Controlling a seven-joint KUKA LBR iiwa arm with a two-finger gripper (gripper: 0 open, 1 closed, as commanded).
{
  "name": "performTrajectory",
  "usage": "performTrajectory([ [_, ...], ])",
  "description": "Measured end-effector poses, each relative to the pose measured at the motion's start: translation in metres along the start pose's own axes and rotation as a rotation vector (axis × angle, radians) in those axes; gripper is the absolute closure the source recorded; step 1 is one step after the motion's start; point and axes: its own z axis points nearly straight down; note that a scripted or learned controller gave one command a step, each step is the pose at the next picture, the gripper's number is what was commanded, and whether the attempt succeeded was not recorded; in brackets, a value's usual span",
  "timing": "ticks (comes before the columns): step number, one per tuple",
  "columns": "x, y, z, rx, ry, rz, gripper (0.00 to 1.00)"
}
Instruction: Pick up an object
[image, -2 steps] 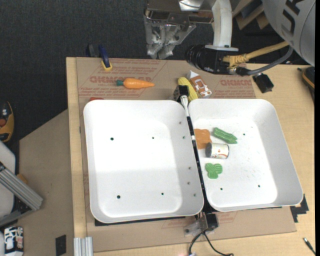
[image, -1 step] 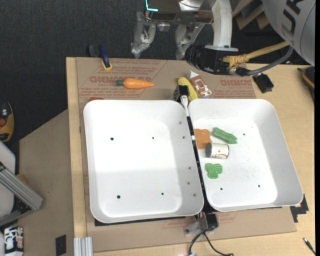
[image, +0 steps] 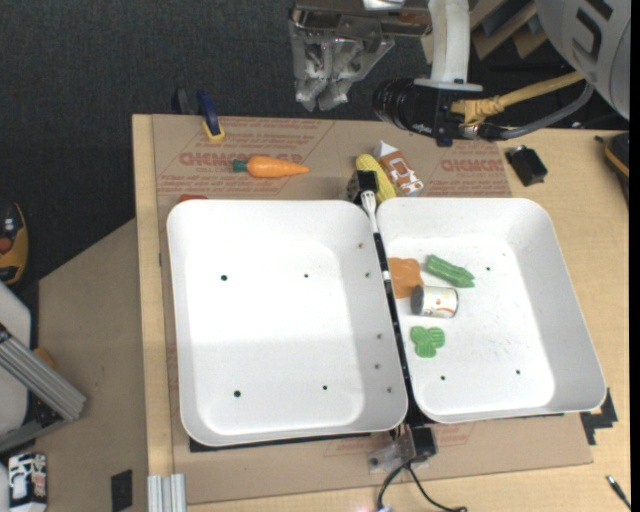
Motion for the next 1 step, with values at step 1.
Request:
performTrajectory([
  [1,0.0000,0.0000,0.0006,0.002,-0.001,0.000,0.00],
])
